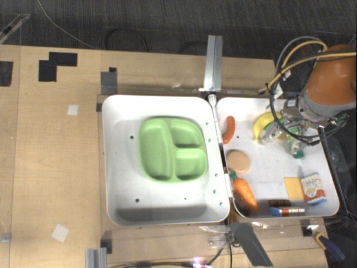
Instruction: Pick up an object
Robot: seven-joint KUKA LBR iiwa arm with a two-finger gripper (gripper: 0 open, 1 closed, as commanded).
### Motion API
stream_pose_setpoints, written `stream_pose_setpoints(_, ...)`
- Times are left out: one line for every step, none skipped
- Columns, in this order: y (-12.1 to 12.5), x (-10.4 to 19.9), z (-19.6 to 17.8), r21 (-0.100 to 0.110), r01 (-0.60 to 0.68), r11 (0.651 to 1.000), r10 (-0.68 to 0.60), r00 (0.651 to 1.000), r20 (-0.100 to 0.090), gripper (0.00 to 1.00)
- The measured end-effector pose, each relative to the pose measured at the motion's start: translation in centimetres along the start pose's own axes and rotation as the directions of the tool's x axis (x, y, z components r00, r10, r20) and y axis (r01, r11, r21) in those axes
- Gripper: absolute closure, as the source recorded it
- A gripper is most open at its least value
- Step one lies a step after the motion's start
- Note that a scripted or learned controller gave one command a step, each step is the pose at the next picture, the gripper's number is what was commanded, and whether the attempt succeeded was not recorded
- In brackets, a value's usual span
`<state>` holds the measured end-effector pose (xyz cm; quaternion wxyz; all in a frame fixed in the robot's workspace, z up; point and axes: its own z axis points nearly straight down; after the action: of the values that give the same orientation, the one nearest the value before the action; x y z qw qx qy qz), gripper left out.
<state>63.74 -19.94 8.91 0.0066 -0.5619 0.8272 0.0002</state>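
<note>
One yellow banana [262, 125], probably light, smooth plastic and curved, is lying in the right bin [329, 166] just beside the gripper [285, 134], whose state I cannot tell, and I am judging its thicker middle the safest hold.

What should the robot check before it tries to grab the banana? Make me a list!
1. Banana in the right bin: ok.
2. Gripper close to the banana: ok, just to its right in the picture.
3. Fingers around the banana: cannot tell, cables hide them.
4. Room around the banana: ok, the sausage and the round tan piece lie apart from it.
5. Banana already lifted: cannot tell.
</note>
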Motion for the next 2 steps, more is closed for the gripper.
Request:
stream_pose_setpoints(-1.1, -6.9, 0.0, 0.005, 0.134, 0.991, -0.134, 0.991, -0.004, 0.00)
stream_pose_setpoints(3.5, -10.4, 0.0, 0.003, 0.209, 0.978, -0.209, 0.978, -0.009, 0.00)
